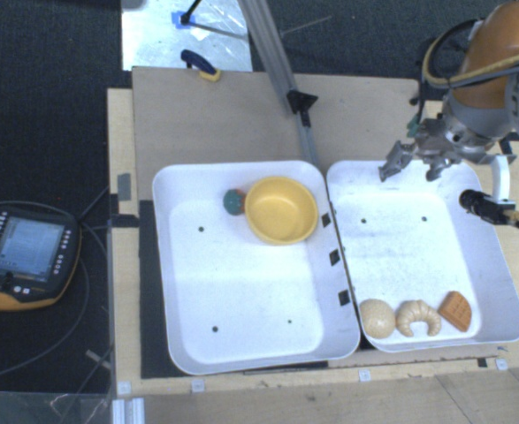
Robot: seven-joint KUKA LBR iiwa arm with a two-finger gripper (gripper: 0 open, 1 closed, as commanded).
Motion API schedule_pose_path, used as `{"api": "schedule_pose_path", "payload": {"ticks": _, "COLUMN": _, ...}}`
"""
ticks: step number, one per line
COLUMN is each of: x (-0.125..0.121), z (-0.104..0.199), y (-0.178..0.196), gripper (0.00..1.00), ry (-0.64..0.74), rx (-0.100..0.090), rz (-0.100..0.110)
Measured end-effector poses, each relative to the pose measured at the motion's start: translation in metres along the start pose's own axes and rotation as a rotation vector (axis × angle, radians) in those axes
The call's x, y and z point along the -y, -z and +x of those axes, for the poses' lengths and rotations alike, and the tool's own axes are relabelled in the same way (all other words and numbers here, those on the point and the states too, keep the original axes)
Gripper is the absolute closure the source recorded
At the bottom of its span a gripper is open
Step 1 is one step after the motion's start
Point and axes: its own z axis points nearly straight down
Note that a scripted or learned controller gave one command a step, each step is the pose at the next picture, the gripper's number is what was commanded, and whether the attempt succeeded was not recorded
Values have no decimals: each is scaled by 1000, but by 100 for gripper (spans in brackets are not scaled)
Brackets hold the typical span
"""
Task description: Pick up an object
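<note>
My gripper (pixel 415 166) hangs over the far edge of the right bin (pixel 418 223), fingers spread apart and nothing between them. At that bin's near edge lie a pale round bun (pixel 377 317), a croissant (pixel 419 317) and an orange waffle-like biscuit (pixel 456 310), in a row and well away from the gripper. In the left bin (pixel 241 299), a yellow bowl (pixel 281 209) sits at the far right corner, with a small dark green ball (pixel 233 201) touching its left side.
A metal pole (pixel 277 56) slants over the bench behind the bins, ending in a black clamp (pixel 301 102). A teach pendant (pixel 25 254) lies on the floor to the left. A black connector (pixel 473 201) with a cable sticks out beside the wrist.
</note>
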Motion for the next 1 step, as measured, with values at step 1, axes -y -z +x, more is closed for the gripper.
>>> {"api": "schedule_pose_path", "payload": {"ticks": 1, "x": 0, "z": 5, "y": -62, "gripper": 0, "ry": 0, "rx": 0, "rz": 1}}
